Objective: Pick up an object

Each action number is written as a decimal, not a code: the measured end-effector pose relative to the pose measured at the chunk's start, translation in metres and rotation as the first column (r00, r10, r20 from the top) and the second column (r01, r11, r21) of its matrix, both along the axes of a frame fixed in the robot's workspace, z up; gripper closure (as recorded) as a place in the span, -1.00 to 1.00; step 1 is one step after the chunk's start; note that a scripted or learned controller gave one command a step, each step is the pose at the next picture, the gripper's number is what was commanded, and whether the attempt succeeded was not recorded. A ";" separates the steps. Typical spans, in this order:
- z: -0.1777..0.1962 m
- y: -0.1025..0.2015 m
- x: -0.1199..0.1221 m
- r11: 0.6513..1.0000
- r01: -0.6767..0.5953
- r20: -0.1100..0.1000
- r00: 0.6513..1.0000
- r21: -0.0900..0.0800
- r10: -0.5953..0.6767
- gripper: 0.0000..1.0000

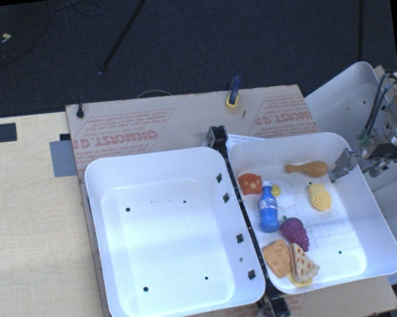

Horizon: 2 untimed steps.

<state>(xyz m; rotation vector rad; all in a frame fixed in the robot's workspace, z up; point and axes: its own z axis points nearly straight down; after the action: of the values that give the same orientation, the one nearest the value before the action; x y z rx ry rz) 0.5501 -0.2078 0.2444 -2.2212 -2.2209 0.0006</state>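
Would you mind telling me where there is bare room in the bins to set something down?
The left bin offers its whole floor. In the right bin, free patches lie right of the grapes below the corn, and along the top wall above the drumstick. It is crowded beside the divider, around the blue bottle, strawberry and waffle.

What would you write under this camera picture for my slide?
Gripper at the right bin's edge, near a toy chicken drumstick and corn.
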 end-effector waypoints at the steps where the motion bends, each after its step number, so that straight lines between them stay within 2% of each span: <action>1: -0.117 0.076 0.009 1.000 -0.005 -0.008 1.000 0.005 0.005 -1.00; 2: -0.155 0.110 0.029 1.000 0.005 0.010 1.000 -0.018 -0.005 -1.00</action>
<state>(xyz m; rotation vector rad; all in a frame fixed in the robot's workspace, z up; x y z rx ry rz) 0.5794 -0.0980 0.0896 -2.2413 -2.2293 0.0093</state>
